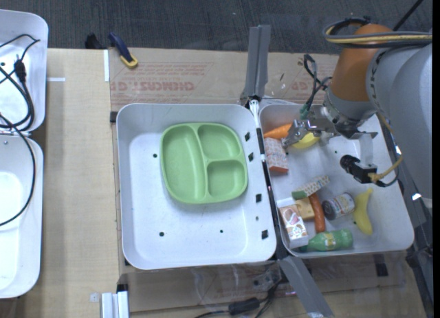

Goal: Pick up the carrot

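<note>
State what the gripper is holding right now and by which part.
Cannot be told. The gripper sits right beside the carrot at the right bin's far end; no grasp is visible.

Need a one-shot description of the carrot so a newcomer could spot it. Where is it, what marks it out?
Look in the right-hand white bin, at its far left corner. The carrot lies there beside the gripper, above a red-and-white packet. It is plain orange and tapered, unlike the shorter reddish-orange sausage-shaped piece lower down and the yellow banana.

Two white bins (130, 193), one green plate (204, 162), two carrots (278, 132), one banana (363, 215), one green bottle (326, 242), one can (339, 206).
</note>
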Robot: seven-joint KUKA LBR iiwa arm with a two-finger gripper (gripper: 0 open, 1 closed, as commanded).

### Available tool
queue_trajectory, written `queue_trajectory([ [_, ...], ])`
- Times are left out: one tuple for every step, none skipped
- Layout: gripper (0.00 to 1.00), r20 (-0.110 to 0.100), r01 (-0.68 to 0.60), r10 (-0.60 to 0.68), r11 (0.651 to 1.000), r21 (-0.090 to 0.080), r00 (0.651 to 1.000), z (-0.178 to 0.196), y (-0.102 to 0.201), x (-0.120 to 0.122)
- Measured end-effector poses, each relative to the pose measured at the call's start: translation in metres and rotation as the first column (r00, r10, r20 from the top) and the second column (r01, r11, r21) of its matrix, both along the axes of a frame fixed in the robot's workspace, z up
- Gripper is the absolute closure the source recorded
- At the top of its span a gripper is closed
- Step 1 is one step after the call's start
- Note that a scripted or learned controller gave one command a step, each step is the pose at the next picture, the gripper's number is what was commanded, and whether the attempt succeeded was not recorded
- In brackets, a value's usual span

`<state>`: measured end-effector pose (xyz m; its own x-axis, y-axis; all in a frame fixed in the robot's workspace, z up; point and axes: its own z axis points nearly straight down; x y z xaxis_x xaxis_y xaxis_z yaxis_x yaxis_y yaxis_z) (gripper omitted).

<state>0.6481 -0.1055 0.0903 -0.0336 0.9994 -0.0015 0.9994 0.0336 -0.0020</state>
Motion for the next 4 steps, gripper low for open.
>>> queue_trajectory([
  [0.0,0.001,-0.008,0.008,1.0,0.0,1.0,0.022,-0.031,0.011],
  [0.0,-0.017,0.195,-0.195,0.981,-0.013,0.981,-0.002,0.001,0.005],
  [0.0,-0.019,0.182,-0.182,0.983,-0.007,0.983,-0.002,-0.002,0.005],
  [0.0,-0.045,0.575,-0.575,0.818,-0.018,0.817,-0.006,0.003,0.0],
])
